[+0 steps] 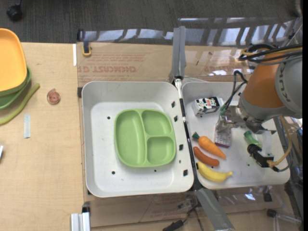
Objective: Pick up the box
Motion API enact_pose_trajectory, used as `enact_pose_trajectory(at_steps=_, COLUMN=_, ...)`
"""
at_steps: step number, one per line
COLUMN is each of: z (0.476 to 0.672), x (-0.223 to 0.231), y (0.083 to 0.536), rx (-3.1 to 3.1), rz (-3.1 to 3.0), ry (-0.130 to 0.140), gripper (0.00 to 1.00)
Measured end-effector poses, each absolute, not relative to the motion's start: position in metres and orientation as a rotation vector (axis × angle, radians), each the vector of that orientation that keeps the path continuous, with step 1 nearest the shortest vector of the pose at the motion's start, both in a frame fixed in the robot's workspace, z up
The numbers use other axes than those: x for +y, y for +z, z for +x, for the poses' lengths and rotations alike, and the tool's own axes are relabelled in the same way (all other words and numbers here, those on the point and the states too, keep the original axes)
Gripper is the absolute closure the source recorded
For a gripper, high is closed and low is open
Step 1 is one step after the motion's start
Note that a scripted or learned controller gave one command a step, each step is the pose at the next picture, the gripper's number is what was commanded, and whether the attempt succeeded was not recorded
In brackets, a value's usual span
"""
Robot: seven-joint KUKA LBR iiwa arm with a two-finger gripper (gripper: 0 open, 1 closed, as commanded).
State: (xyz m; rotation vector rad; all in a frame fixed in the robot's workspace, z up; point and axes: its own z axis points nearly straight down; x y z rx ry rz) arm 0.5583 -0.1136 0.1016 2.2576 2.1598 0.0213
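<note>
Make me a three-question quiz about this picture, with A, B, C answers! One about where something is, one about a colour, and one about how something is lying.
1. Where is the green divided plate?
A. In the left bin
B. In the right bin
C. On the wooden bench

2. What colour is the banana?
A. Green
B. Yellow
C. Red

3. How does the box sit?
A. Held high in the air
B. On the green plate
C. On the floor of the right bin

Answers:
1. A, the plate rests on the floor of the left bin.
2. B, it is yellow, lying near the carrot.
3. C, it lies on the bin floor, apart from the gripper.
</note>
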Motion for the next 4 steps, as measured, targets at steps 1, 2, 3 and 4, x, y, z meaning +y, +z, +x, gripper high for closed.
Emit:
enact_pose_trajectory(at_steps=1, z=0.539, x=-0.132, y=0.102, rx=2.294, rz=2.119, ry=0.022, gripper=1.00)
enact_pose_trajectory(at_steps=2, z=0.538, x=-0.144, y=0.102, rx=2.612, rz=1.710, ry=0.018, gripper=1.00)
enact_pose_trajectory(at_steps=3, z=0.516, x=-0.076, y=0.191, rx=2.553, rz=1.830, ry=-0.001, gripper=1.00)
enact_pose_trajectory(at_steps=4, z=0.519, x=-0.086, y=0.201, rx=2.473, rz=1.938, ry=-0.003, gripper=1.00)
